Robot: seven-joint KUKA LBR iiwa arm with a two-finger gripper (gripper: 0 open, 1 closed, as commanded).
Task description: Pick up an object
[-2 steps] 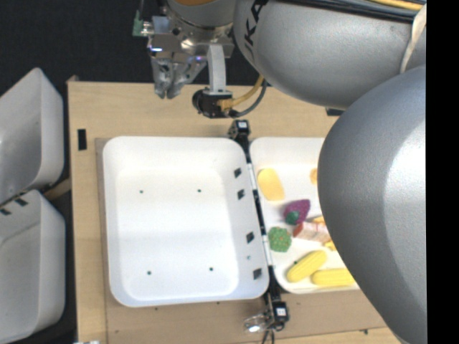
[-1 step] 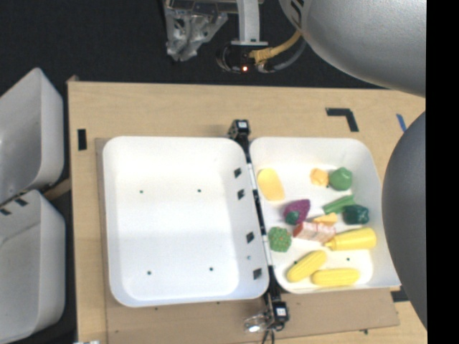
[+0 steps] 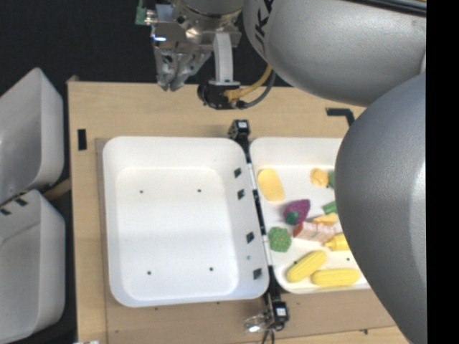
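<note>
Grey arm above bench, toy food in right bin, left bin beside it

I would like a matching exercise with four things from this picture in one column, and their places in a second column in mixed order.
Things:
1. gripper
2. corn cob
3. green toy
4. purple toy

Places:
A. right bin, near its front edge
B. above the bench's far edge, beyond the left bin
C. right bin, middle, behind the green toy
D. right bin, close to the divider between the bins

Pairs: 1-B, 2-A, 3-D, 4-C
</note>
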